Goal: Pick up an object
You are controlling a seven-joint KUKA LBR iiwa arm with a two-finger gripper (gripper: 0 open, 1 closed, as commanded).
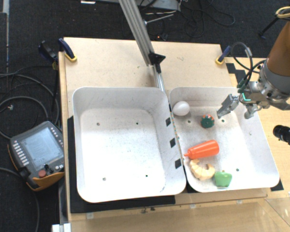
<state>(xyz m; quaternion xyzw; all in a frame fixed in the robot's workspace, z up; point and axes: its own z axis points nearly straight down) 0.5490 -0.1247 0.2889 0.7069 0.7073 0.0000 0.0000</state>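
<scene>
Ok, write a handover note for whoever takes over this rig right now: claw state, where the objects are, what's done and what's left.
Claw: open, holding nothing, hovering over the right bin near its far edge.
Objects, all in the right bin: white egg at the far left corner, small dark green toy closest to the claw, orange carrot, beige piece, bright green pepper.
Done: nothing picked.
Left: descend, grasp one object, lift.

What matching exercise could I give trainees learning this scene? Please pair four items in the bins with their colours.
Things:
1. egg-shaped ball
2. carrot-like toy
3. pepper-like toy
4. croissant-like toy

Colours:
A. light green
B. beige
C. white
D. orange

Pairs: 1-C, 2-D, 3-A, 4-B. All four lie in the right bin.
</scene>
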